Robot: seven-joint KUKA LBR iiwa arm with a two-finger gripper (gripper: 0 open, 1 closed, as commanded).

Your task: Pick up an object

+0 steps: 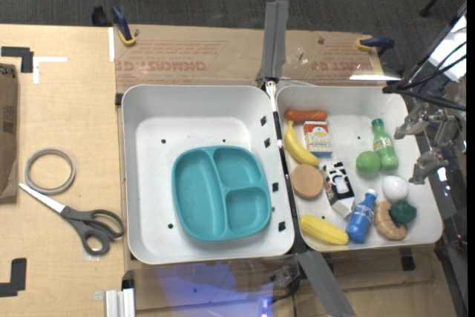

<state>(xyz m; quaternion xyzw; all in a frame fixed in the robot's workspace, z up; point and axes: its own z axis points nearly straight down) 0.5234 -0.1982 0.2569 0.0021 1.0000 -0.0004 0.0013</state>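
The right bin [349,90] holds several small objects: a red sausage [306,115], a banana [297,147], a small carton [318,138], a round brown cookie [307,181], a black-and-white box [338,182], a green bottle [383,142], a green ball [367,162], a white egg [394,188], a blue bottle [361,216], a corn cob [323,231], a bagel [387,223] and a dark green piece [404,213]. My gripper [415,149] hangs over the bin's right rim, open, with nothing between its fingers. It is right of the green bottle and above the egg.
The left bin [141,122] holds a teal divided plate [221,191]. On the bench to the left lie scissors [78,217] and a tape roll [50,169]. A grey divider bar [274,41] stands behind the bins. Clamps [122,26] hold the cardboard at the back.
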